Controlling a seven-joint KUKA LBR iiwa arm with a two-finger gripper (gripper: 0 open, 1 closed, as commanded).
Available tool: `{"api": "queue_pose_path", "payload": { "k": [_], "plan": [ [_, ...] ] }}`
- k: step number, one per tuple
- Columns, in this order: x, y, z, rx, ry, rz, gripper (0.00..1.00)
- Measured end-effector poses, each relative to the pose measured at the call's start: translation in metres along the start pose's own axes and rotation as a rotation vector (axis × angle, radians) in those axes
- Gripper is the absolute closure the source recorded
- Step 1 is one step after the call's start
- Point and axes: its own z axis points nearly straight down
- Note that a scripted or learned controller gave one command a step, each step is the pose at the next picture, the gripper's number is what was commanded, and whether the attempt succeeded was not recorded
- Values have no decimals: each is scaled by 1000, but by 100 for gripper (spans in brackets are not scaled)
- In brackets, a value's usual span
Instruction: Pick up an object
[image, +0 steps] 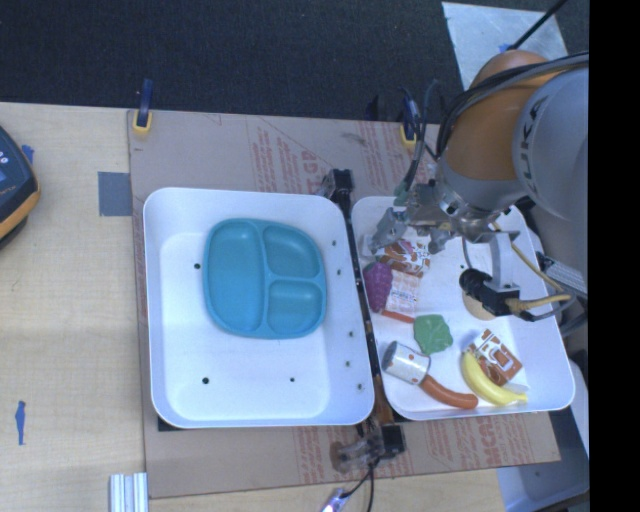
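Banana (490, 383) lies diagonally, tip toward lower right; gripper (392, 232) above snack packet (405, 258).

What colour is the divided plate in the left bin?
Light blue, the divided plate, seen in the camera view.

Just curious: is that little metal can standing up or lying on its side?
On its side. The can in the right bin shows its round end toward the left bin, its body lying along the floor.
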Motion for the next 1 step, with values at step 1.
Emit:
{"api": "queue_pose_path", "payload": {
  "k": [1],
  "plan": [
    [-57, 19, 101, 1, -2, 2, 0]
  ]
}}
